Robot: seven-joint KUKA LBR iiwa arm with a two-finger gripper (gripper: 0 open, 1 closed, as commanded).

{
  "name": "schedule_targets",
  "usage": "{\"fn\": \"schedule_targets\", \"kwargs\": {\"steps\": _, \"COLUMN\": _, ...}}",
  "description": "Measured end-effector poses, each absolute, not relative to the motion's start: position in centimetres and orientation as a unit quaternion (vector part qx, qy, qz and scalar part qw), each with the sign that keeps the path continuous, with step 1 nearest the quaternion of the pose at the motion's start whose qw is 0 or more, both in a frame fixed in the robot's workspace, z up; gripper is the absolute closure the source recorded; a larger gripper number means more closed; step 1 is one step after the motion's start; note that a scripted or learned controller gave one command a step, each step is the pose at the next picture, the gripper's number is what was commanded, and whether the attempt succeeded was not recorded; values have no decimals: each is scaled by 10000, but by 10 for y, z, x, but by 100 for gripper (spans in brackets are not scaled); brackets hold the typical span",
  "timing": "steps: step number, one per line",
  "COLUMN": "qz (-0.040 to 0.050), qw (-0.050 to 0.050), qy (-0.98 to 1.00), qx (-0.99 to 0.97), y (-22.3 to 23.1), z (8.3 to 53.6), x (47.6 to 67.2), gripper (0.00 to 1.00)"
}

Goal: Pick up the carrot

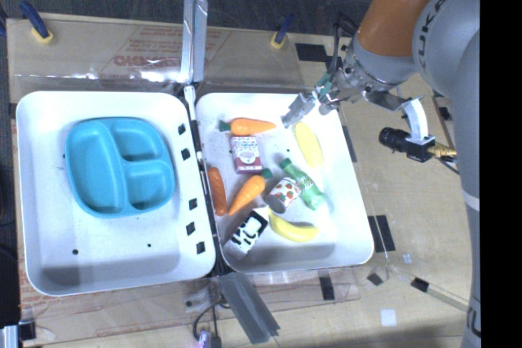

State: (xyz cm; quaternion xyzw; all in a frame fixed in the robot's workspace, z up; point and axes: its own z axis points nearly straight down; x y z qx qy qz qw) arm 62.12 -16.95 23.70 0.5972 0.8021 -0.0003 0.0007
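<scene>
Carrot (252,125) sits by my right bin's (352,236) far edge, and my pincer (303,107), grip unreadable, risks snagging the neighbouring banana (307,144).

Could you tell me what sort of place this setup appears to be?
Probably a robotics lab bench for pick-and-place trials: a grey robot arm reaches over two white bins, one holding toy food such as carrots and bananas, with clamps fixing the board.

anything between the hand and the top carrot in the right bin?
No. In the camera view the hand sits just right of the top carrot, with bare white bin floor between them.
</scene>
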Motion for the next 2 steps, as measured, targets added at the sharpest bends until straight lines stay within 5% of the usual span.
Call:
{"fn": "schedule_targets", "kwargs": {"steps": 1, "qz": 10, "qw": 31, "qy": 8012, "qx": 5984, "y": -150, "z": 97, "x": 659, "gripper": 0}}
{"fn": "schedule_targets", "kwargs": {"steps": 2, "qz": 19, "qw": 36, "qy": 8025, "qx": 5966, "y": -149, "z": 109, "x": 661, "gripper": 100}}
